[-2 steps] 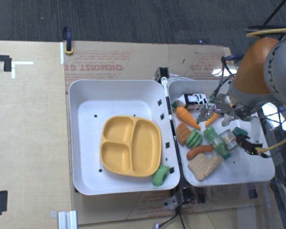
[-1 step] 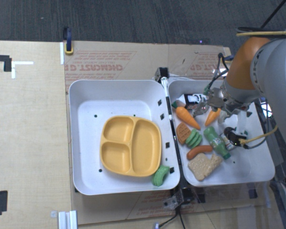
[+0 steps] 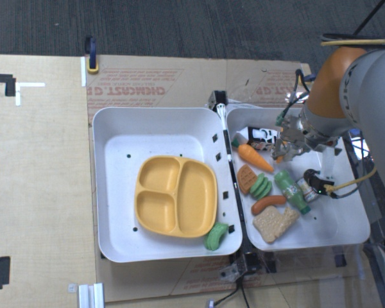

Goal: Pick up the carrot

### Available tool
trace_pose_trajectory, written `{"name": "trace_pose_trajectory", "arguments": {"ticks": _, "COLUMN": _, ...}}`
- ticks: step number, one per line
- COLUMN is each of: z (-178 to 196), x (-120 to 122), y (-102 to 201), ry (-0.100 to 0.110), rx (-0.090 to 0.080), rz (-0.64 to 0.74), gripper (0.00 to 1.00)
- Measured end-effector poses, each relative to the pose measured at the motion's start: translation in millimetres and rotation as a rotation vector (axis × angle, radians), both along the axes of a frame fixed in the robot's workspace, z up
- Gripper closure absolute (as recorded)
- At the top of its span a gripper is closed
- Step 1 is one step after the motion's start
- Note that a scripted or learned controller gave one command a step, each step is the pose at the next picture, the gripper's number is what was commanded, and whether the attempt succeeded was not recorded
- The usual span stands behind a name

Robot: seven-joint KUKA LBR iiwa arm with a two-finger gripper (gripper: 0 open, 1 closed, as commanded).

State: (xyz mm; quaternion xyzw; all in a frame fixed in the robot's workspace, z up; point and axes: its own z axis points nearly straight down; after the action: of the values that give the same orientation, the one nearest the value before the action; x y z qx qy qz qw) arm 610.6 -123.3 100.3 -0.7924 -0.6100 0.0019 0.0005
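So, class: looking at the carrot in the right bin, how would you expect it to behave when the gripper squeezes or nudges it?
The carrot looks like smooth moulded toy food, so probably stiff and light. Its rounded, tapered shape suggests it could roll or slip out of a pinch near the thin end. It lies close beside other toy food, so a nudge might shift those too.

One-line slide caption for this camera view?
Gripper poised just right of the carrot in the right bin; yellow plate in left bin.

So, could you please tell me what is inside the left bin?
A yellow divided plate lies in the left bin, with a green item by its lower right corner. Whatever is under the plate is covered.
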Motion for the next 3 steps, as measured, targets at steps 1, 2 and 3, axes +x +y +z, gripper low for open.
{"name": "trace_pose_trajectory", "arguments": {"ticks": 1, "z": -9.3, "x": -116.0, "y": 27.7, "ry": 0.001, "rx": 0.003, "rz": 0.055, "gripper": 1.00}}
{"name": "trace_pose_trajectory", "arguments": {"ticks": 2, "z": -9.1, "x": -115.7, "y": 27.5, "ry": -0.001, "rx": 0.002, "rz": 0.054, "gripper": 0.00}}
{"name": "trace_pose_trajectory", "arguments": {"ticks": 3, "z": -0.4, "x": -114.4, "y": 26.5, "ry": -0.001, "rx": 0.002, "rz": 0.049, "gripper": 1.00}}
